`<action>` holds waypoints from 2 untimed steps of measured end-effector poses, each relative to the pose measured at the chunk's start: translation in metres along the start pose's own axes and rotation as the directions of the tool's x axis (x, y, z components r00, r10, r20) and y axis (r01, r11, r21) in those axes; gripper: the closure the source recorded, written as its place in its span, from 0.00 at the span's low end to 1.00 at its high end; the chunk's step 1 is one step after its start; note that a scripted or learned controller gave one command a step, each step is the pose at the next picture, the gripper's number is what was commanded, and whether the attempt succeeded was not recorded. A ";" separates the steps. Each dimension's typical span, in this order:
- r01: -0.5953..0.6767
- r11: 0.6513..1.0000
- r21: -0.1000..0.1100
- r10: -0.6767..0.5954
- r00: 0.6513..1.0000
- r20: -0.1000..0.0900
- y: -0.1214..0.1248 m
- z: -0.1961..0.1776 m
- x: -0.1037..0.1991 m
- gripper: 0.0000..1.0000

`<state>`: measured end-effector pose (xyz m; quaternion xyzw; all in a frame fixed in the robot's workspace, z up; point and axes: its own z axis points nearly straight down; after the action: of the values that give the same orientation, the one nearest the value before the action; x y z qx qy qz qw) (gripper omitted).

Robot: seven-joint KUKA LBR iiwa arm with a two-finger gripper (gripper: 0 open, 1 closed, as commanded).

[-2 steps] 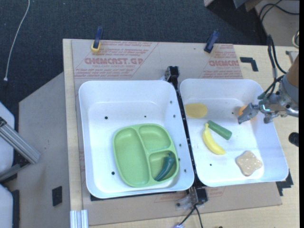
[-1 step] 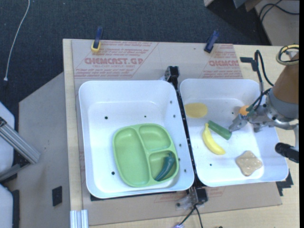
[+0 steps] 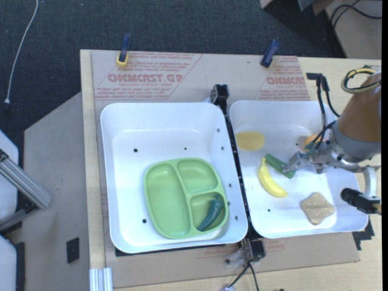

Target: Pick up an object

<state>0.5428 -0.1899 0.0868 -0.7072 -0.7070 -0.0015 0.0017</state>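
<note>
— Nearest your camera, at the lower centre of the frame, what do you see?

— You have the left bin (image 3: 115,180) with a green divided plate (image 3: 165,200) lying in its lower half. You can see a dark teal pepper-shaped piece (image 3: 211,214) resting in the plate's lower-right compartment, tilted from upper right to lower left.

— And the right bin?

— Your right bin (image 3: 267,223) sits touching the left one along the middle. You'll find a flat yellow disc (image 3: 250,140) in its upper left, a yellow banana (image 3: 271,180) below that, and a tan, lumpy bread-like piece (image 3: 317,208) toward the lower right, well apart from the banana. A small dark green object (image 3: 280,165) lies just beside the banana's upper end.

— Where is your arm?

— Your arm (image 3: 362,117) comes in at the right edge of the frame, its orange band over the upper right of that bin. Your gripper (image 3: 301,157) sits low in the middle of the bin, its tip right at the green object. You cannot tell whether it is open or closed, nor whether it has the green object.

— Anything around the bins?

— You have brown printed cardboard (image 3: 151,77) under both, with a yellow-and-blue clamp (image 3: 123,50) at upper left and a blue clamp (image 3: 270,53) at upper right.
</note>
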 end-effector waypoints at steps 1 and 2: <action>0.001 1.000 -0.012 -0.001 1.000 0.004 0.003 -0.015 -0.001 1.00; 0.002 1.000 -0.007 -0.002 1.000 0.007 0.002 -0.074 0.007 1.00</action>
<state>0.5452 -0.1837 0.1611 -0.7065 -0.7077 -0.0013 -0.0033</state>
